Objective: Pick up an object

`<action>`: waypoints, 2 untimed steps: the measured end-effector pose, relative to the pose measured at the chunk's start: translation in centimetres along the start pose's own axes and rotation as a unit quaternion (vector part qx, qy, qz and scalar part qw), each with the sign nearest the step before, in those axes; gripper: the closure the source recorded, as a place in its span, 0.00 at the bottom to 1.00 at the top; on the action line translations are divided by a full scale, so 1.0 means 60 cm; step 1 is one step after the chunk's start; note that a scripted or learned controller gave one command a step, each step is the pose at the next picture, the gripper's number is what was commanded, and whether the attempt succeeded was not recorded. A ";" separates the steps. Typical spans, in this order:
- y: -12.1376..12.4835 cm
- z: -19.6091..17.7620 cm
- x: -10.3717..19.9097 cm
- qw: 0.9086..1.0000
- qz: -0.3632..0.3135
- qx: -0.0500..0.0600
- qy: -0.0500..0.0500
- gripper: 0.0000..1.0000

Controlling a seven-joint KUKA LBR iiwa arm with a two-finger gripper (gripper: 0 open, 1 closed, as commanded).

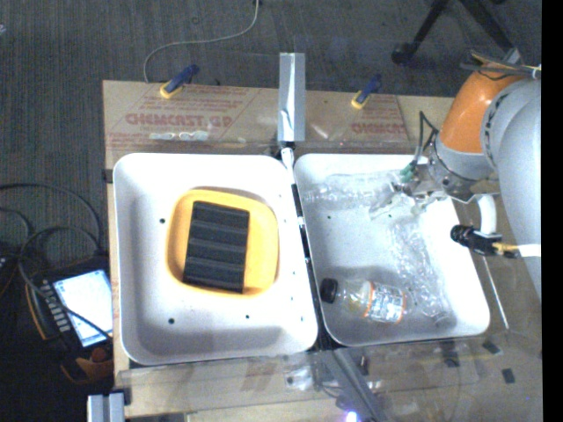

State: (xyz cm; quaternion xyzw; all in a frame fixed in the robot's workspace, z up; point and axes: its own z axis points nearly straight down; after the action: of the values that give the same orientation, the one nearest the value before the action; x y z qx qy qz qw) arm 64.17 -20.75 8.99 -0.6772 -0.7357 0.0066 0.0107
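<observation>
Nothing lifted yet: arm (493,130) at right bin's (475,323) 1 o'clock corner, grip state unreadable, bottle (374,299) lying at 6 o'clock, yellow tray (180,227) in left bin (141,323)

Dark grey carpeted floor (79,25), thin pale cable (230,30) looping across it, black chair base (449,7), brown cardboard-topped bench (207,117)

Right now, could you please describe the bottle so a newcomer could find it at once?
Look in the right bin, along its near edge. The bottle lies on its side there, clear, black-capped, with an orange label, unlike the crumpled plastic wrap beside it.
</observation>
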 end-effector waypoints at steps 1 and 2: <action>-0.006 -0.012 -0.002 1.000 0.001 0.007 -0.001 1.00; 0.044 -0.161 0.107 1.000 0.015 -0.005 -0.006 1.00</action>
State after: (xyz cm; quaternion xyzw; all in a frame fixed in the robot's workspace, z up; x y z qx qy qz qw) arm 66.52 -14.18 18.60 -0.6881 -0.7256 0.0069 0.0023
